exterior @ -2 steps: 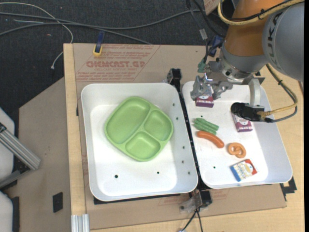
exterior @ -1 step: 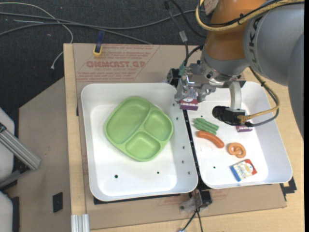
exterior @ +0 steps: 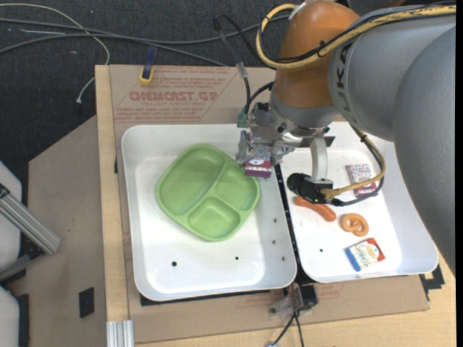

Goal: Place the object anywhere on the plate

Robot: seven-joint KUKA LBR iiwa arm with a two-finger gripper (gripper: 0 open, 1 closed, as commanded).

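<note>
Covering plate (exterior: 206, 190) rim (partly): gripper (exterior: 257, 159).

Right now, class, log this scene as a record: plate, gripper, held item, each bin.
plate: green, three compartments, nothing lying in them
left bin: holds the plate
gripper: above the plate's right rim
box: small, purple, between the fingers
right bin: carrot, pretzel, pink packet, blue packet
</note>
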